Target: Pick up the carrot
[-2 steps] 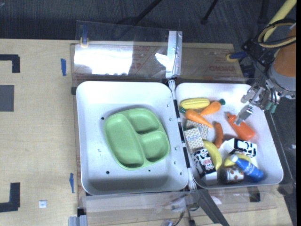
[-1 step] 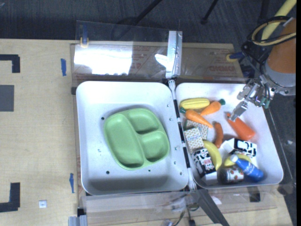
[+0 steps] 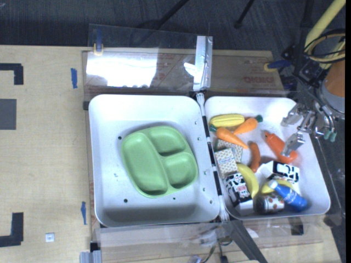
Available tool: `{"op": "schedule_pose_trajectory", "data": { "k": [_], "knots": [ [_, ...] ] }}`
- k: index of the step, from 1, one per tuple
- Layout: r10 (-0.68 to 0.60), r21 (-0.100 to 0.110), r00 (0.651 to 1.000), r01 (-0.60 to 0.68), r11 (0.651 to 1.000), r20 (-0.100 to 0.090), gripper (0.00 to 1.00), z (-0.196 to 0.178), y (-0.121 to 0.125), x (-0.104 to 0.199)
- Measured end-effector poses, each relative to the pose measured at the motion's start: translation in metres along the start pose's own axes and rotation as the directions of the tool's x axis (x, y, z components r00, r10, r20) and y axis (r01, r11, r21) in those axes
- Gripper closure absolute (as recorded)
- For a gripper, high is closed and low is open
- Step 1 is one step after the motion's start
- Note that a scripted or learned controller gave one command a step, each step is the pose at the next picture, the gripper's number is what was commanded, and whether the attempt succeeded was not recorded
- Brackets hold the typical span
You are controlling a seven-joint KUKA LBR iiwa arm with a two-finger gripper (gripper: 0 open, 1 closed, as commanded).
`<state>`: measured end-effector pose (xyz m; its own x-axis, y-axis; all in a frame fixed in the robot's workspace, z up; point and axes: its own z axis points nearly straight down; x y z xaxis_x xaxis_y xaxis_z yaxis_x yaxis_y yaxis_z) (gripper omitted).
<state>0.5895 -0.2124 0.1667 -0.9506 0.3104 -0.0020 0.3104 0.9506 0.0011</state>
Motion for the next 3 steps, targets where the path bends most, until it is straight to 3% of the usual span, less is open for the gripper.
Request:
{"op": "schedule_pose_trajectory", "data": {
  "k": [1,2,3],
  "knots": [
    [-0.179,0.001,0.984,0.179,0.984,0.008,0.0,0.039,0.008,-0.054],
    [-0.472,0.001,0.881,0.472,0.881,0.008,0.0,0.006,0.064,-0.04],
    [-0.595,0.001,0.804,0.595,0.804,0.006,0.0,0.079,0.067,-0.05]
  ]
}}
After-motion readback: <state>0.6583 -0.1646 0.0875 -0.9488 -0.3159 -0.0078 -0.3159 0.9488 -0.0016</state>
